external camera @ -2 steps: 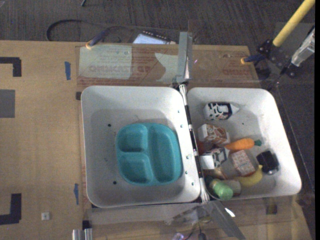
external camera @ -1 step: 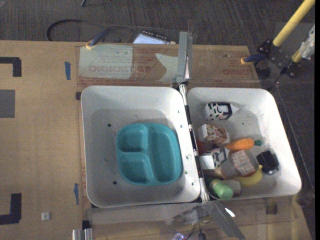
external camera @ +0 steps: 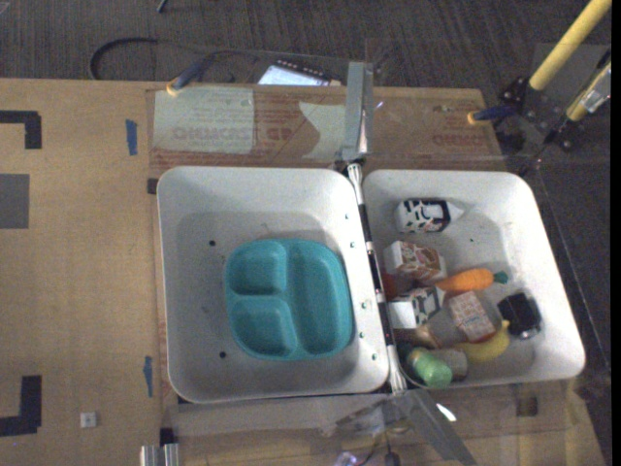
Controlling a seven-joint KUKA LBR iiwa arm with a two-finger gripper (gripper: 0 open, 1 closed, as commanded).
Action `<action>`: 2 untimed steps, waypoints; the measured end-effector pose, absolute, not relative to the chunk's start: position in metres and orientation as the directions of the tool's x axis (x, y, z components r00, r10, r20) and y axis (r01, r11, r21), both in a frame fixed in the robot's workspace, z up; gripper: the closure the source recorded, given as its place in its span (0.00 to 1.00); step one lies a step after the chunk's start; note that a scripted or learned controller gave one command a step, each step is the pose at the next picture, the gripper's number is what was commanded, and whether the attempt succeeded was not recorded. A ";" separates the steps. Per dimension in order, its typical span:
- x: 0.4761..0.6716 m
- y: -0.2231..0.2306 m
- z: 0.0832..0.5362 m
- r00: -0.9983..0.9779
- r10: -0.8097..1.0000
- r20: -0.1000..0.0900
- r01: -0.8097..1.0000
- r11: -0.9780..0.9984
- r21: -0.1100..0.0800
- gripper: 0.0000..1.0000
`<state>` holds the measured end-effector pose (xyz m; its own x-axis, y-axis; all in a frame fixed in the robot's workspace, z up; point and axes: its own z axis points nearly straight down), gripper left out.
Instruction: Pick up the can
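brown bench board (external camera: 78,260) under two white bins, dark carpet beyond the far edge.

cannot tell the gripper's state from this view, spread or pressed together; nothing seen held. looks like the very start: reach not yet made, can untouched.

likeliest can (external camera: 430,367): a green cylinder lying on its side at the near edge of the right bin (external camera: 514,202), close to the wall shared with the left bin (external camera: 184,202). called the can on shape alone, with some doubt.

crowded around it: a banana (external camera: 490,346) just beside it on the right, a brown-capped bottle (external camera: 464,316) right behind it, probably touching. further back, an orange carrot (external camera: 466,281), a small printed box (external camera: 415,259), then a cow-patterned carton (external camera: 424,216) alone near the far wall. a black object (external camera: 519,314) to the right of the bottle, too dark to name.

over in the left bin, a teal divided tray (external camera: 288,299), well apart from the can.

next move, as a judgement: come in from the right, descend over the green cylinder, jaws set across its short width, not along its length. little room: near wall on one side, banana and bottle on the others. risk of nudging neighbours or rolling the can away.
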<state>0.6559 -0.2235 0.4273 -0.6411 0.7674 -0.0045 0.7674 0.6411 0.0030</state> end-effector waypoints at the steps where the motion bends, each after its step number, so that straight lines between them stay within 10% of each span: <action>1: 0.597 -0.223 0.416 -0.673 0.740 -0.005 0.740 0.673 0.003 1.00; 2: 0.570 -0.225 0.345 -0.533 0.846 -0.003 0.846 0.533 0.002 1.00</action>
<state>0.5698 -0.2248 0.3445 -0.5328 0.8463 -0.0029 0.8463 0.5328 0.0024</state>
